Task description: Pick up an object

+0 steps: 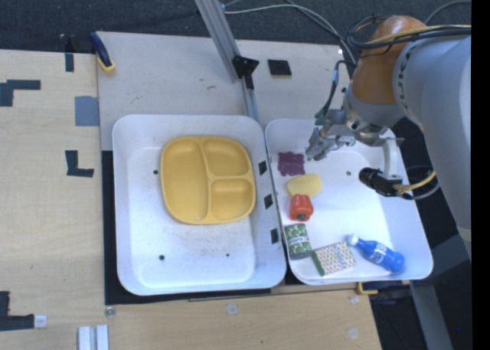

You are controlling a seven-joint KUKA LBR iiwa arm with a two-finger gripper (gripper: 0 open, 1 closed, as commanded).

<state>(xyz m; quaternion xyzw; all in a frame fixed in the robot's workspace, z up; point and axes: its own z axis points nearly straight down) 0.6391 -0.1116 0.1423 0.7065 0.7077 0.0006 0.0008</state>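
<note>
The right bin (398, 222) holds several small objects: a purple piece (291, 162), a pale yellow lump (305, 184), a red-orange pepper-like toy (301, 207), a green packet (298, 240), a patterned flat packet (334, 257) and a blue bottle (379, 254). My gripper (317, 148) hangs over the bin's upper left part, just right of the purple piece and above the yellow lump. Nothing shows between its fingers.
The left bin (138, 210) carries a yellow divided plate (207, 178). A grey pole (218, 23) slants in from the top to a black bracket (245, 66) between the bins. The arm's grey body and orange band (383, 57) fill the upper right.
</note>
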